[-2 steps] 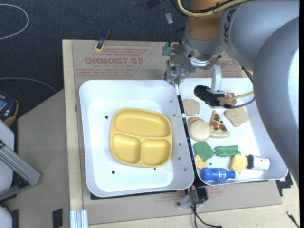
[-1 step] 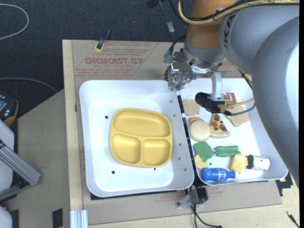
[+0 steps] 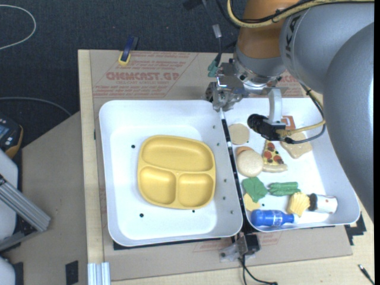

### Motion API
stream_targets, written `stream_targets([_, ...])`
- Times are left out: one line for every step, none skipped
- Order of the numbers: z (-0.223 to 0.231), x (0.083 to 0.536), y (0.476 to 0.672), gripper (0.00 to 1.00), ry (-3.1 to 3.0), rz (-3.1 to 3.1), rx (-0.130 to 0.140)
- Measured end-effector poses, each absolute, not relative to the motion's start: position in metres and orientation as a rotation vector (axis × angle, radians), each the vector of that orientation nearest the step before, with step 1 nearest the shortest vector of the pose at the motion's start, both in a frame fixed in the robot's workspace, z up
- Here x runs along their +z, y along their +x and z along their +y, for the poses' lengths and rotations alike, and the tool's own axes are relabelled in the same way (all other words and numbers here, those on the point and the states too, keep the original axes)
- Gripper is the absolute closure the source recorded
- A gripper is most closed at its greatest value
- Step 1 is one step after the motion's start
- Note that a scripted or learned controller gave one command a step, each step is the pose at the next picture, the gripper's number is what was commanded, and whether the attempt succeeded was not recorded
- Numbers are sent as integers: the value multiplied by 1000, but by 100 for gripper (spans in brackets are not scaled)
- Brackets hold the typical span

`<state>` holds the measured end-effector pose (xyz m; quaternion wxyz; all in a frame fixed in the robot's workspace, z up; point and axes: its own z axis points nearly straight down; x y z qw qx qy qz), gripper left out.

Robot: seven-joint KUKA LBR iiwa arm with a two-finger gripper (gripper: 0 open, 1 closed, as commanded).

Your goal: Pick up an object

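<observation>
The tool [image 3: 222,97] hung over the far rim where both bins met; whether it was spread I cannot tell. Toy foods [image 3: 261,162] crowded the right bin [image 3: 341,203]; a yellow tray [image 3: 176,171] filled the left bin [image 3: 116,159].

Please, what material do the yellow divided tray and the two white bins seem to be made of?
The yellow divided tray looks like moulded plastic with a matte to satin finish: rounded compartment edges, uniform colour, soft highlights. The white bins also look like plastic, smoother and slightly glossy, with thin rounded rims; coated metal cannot be excluded.
</observation>
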<state>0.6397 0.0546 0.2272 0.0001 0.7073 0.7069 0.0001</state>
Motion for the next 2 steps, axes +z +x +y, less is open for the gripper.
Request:
stream_targets([62, 222, 640, 100, 2222, 2224, -4])
stream_targets([56, 227, 660, 100, 2218, 2220, 4])
